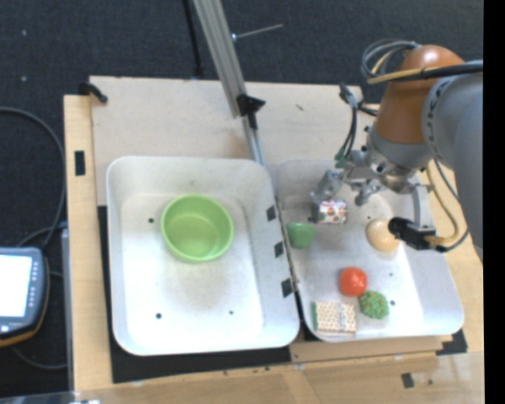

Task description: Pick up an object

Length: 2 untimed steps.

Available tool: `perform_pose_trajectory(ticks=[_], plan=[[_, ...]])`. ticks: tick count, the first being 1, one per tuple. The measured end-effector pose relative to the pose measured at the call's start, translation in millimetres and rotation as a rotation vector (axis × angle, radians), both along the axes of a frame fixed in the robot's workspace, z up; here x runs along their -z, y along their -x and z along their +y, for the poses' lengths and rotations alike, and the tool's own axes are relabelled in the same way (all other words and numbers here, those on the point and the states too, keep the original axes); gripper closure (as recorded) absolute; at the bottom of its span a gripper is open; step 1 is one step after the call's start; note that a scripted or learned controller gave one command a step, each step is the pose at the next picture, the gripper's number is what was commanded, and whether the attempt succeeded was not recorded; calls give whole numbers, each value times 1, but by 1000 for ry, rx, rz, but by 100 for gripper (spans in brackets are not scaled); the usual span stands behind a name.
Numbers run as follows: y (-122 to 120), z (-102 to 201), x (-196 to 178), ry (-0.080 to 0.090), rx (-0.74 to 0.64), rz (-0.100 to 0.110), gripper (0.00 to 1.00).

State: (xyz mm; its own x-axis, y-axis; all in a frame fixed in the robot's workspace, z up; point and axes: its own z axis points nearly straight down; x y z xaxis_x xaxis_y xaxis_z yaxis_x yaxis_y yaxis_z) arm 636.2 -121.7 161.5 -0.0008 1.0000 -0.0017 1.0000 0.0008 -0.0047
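Gripper (332, 194) pinching small can (332, 213) over right bin (429, 297); pick underway, next a clean lift w/o slipping.

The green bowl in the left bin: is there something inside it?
Nothing shows inside the green bowl: its visible interior is plain green. It stands upright in the left bin. The near inner wall is partly hidden by the rim, and what lies under the bowl is covered.

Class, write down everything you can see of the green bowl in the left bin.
The green bowl is round, light green and looks like plastic, with a smooth rim and a deep hollow that holds nothing. It stands upright on the floor of the left bin, toward its upper middle. Nothing else touches it, and the tool is over the other bin.
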Motion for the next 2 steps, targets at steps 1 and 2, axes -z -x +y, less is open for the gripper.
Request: perform_pose_trajectory(ticks=[1, 2], plan=[[11, -1, 52, 0, 1, 0, 0], [11, -2, 61, 1, 2, -4, 0]])
